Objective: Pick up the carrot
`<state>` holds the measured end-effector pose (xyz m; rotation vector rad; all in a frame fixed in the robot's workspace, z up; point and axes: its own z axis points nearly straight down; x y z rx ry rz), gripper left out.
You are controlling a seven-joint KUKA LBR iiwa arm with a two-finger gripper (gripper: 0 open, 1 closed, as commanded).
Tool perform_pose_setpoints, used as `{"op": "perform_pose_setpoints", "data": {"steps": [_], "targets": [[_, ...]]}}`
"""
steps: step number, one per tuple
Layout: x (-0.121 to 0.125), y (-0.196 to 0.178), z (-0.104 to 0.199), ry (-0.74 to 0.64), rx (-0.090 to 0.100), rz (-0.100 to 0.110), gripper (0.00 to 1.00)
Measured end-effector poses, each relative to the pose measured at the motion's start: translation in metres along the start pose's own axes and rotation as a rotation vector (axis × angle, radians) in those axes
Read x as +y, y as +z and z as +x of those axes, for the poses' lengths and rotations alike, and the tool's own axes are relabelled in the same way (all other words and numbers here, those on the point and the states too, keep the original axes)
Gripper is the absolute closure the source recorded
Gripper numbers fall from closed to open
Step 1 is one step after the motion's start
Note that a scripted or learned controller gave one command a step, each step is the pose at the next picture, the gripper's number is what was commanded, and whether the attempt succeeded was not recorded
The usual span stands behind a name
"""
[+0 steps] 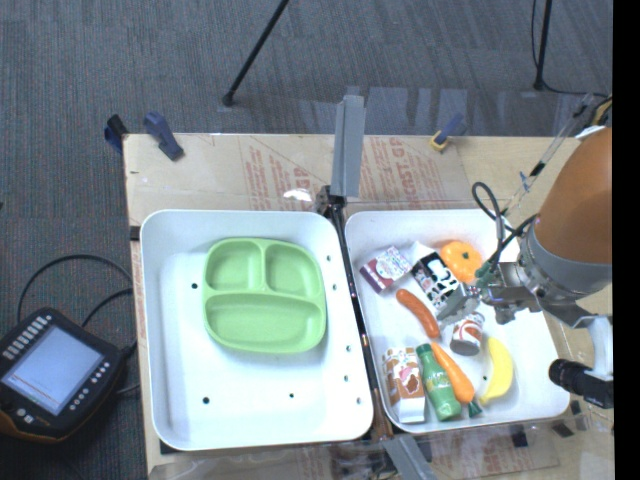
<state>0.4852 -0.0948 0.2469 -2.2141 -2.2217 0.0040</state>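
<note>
The carrot (451, 366) is orange with a green stub at its near end. It lies slantwise in the front part of the right bin (530, 400), between a green bottle (437, 384) and a banana (497, 370). My gripper (468, 302) hangs over the middle of the same bin, farther back than the carrot and apart from it. It is next to a black-and-white carton (435, 277) and just above a small red-and-white can (466, 336). Nothing shows in its grasp.
The right bin also holds an orange fruit (461, 260), a red sausage (418, 311), a maroon packet (385, 267) and a small box (403, 377). A green divided plate (266, 295) lies in the left bin (170, 368). A grey post (348, 153) stands behind the bins.
</note>
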Motion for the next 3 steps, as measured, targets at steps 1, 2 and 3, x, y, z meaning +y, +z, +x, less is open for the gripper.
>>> {"op": "perform_pose_setpoints", "data": {"steps": [1,2,3], "targets": [[-0.005,0.142,-0.033,-0.381,-0.006,-0.015,0.0],[-0.006,0.136,-0.035,-0.373,-0.005,-0.012,1.0],[0.037,0.035,-0.025,-0.001,-0.001,-0.002,1.0]]}}
